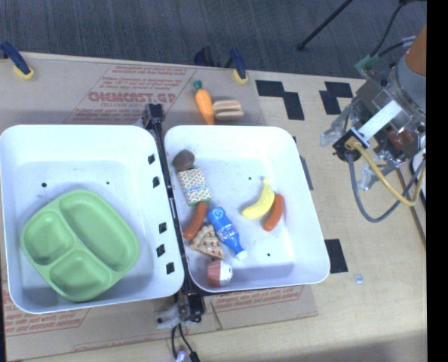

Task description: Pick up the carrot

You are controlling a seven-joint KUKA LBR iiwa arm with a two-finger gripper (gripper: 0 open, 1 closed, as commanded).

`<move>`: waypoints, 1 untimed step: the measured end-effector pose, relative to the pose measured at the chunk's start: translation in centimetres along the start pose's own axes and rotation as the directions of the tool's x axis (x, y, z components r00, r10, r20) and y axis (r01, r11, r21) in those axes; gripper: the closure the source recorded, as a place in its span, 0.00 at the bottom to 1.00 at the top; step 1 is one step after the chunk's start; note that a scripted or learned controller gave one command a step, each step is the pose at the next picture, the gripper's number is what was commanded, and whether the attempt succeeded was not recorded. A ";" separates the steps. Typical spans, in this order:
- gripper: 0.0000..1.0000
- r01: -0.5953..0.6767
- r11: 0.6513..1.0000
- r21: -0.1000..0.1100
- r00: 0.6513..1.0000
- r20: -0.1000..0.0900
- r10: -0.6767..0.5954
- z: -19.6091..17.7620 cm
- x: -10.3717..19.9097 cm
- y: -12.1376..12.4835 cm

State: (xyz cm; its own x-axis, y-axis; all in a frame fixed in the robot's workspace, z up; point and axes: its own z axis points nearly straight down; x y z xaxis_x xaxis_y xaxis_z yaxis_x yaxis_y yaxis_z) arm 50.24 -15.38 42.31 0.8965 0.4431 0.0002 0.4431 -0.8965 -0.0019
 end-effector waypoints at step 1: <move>0.00 -0.147 0.989 0.004 0.989 0.005 0.147 13.7 -0.7 0.9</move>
